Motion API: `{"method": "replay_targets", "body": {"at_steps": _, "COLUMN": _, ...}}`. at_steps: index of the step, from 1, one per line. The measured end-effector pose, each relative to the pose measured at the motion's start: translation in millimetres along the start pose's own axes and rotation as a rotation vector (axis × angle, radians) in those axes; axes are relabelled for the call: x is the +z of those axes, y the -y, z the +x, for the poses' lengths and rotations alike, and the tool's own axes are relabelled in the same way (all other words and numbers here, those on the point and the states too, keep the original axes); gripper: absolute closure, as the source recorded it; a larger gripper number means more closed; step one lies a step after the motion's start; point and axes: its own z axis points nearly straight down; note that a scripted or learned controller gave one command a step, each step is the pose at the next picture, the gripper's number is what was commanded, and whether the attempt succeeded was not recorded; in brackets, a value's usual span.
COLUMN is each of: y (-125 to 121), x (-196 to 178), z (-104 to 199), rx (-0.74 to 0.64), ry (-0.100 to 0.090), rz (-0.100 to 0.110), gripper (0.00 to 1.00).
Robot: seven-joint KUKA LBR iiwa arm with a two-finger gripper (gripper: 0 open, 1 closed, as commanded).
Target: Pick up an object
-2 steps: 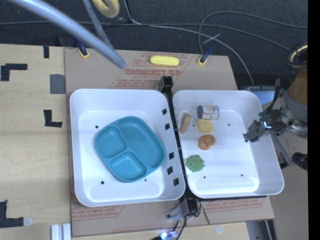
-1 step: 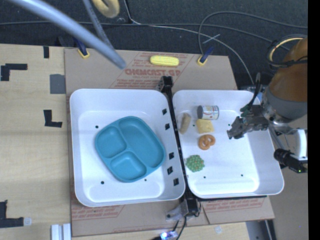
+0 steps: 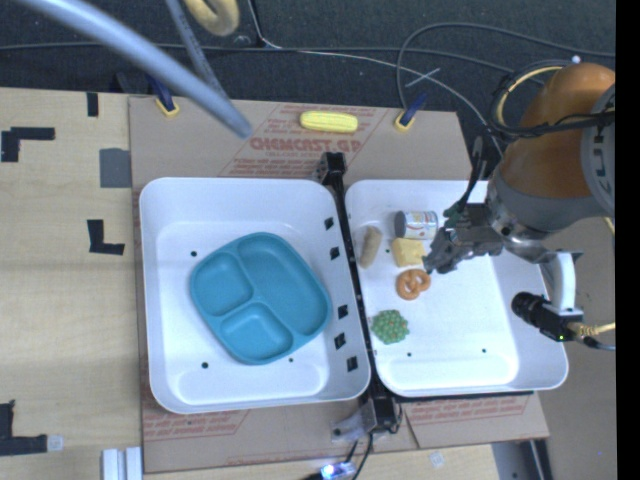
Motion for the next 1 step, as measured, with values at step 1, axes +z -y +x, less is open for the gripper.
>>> {"method": "replay_targets", "body": {"at_steps": 1, "y": -8.2, "x": -3.2, "z": 55.2, "rx": 0.0, "ry": 0.001, "rz": 0.001, "gripper": 1.0}}
